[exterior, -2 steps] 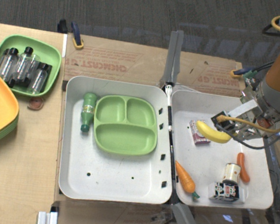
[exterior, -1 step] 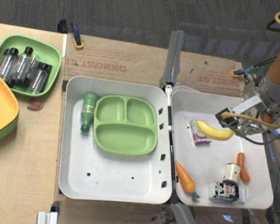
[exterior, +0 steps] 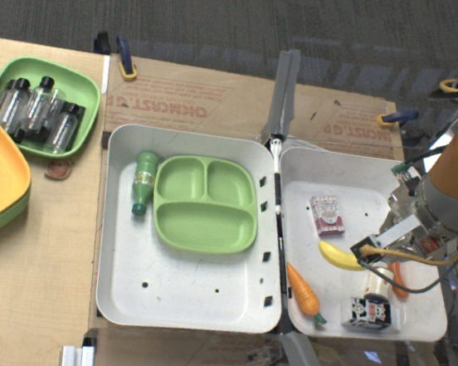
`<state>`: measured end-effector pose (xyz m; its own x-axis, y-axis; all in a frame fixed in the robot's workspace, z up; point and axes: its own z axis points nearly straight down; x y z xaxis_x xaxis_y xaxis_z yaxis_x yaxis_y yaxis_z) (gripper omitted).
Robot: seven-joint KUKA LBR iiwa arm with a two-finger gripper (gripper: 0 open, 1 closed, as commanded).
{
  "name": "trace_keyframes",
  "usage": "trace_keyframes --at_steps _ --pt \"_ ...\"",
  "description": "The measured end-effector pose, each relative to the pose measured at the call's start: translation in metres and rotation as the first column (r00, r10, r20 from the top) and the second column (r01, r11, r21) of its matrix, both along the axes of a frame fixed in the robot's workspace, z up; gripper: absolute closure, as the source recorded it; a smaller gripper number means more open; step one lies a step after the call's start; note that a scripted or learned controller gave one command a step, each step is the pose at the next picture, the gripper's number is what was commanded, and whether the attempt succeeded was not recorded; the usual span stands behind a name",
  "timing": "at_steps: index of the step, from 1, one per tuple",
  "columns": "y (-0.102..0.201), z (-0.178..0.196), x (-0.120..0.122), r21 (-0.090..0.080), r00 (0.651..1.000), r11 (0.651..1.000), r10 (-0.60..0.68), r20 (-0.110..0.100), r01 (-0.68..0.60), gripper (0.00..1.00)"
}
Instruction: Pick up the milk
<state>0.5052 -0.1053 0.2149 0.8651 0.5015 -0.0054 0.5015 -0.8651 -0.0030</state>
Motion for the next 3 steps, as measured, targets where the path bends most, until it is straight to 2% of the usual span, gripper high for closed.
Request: trace_keyframes --at_steps 2,3 --pt "-0.002 0.015 0.0 -0.002 1.0 1.0 -0.001 -0.009 0.001 1.0" --pt "0.059 -0.025 -0.02 0.0 0.998 0.998 0.065 -0.001 -0.065 1.0"
